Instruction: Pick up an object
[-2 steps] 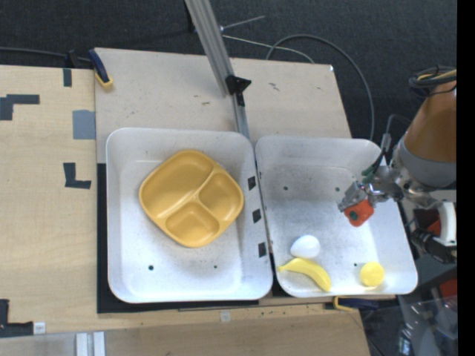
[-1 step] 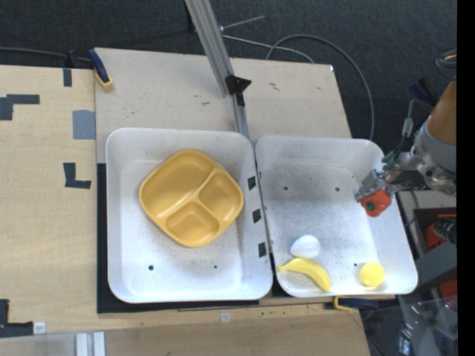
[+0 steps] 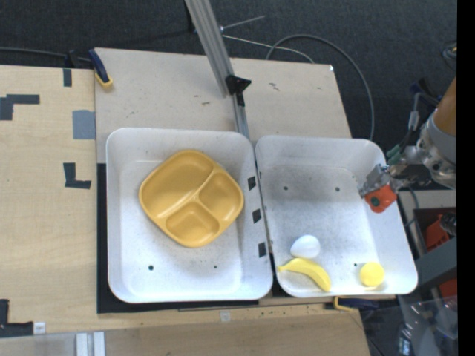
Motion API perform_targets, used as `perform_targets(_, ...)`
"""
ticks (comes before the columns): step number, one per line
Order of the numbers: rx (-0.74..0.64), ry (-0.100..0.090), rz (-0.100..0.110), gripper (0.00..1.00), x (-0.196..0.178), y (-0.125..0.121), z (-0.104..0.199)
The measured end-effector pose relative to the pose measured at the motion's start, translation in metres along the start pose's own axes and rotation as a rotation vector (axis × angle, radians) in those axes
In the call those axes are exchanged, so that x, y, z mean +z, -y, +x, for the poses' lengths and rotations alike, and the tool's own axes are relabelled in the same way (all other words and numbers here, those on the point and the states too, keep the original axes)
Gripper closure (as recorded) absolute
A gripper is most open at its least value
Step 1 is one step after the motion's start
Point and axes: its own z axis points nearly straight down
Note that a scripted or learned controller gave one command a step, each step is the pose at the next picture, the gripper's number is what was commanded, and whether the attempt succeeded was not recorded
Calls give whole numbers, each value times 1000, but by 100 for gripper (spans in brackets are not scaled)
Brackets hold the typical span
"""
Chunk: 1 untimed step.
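Right bin [image 3: 326, 154] rim, gripper [image 3: 380, 190] over edge

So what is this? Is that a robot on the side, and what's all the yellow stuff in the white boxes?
Yes, that's a robot arm reaching in from the right side. The picture is taken by one camera fixed up high, looking down at a bench. On the bench sit two shallow white bins side by side. The left bin holds a yellow plate with three sections, like a lunch tray. The right bin holds a toy banana, a small white round thing touching it, and a little yellow ball-like thing. The arm's grabbing end, the gripper, is at the right bin's right edge, with something orange-red by it. I can't tell if it's holding that.
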Motion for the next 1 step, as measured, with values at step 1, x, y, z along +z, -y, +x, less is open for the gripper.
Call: perform_targets(1,-4,-2,4,100,17,0,57)
